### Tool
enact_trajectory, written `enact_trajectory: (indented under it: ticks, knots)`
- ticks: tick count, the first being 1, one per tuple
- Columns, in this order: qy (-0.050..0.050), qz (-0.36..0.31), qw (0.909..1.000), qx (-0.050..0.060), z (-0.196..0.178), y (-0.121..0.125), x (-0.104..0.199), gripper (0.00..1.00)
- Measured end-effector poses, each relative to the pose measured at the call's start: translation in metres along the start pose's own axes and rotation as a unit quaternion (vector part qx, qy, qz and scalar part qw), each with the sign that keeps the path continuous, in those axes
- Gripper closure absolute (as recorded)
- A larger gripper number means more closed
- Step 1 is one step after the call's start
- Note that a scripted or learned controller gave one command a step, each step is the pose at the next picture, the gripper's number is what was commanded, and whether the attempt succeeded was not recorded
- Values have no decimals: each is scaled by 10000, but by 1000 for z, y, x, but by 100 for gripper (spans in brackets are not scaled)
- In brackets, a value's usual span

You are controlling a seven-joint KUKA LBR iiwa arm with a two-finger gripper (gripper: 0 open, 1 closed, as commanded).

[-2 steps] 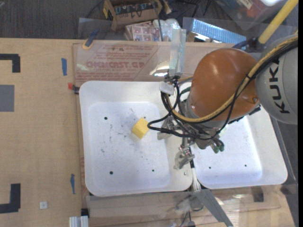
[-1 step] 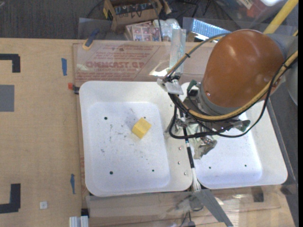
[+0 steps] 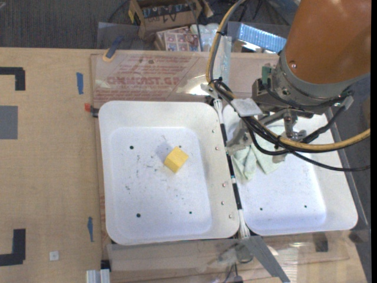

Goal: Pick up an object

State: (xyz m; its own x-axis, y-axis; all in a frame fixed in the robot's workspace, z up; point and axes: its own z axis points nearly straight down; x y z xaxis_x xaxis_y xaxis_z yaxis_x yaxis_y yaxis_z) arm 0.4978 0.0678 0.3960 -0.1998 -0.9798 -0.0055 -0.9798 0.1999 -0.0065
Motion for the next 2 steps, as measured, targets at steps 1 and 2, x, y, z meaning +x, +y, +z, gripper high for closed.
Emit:
enact_trajectory:
  ticks: [1, 2]
  knots:
    - [-2, -1481, 9890, 2, -38, 1, 27, 0]
    - [-15, -3281, 9446, -5, -40, 34, -79, 0]
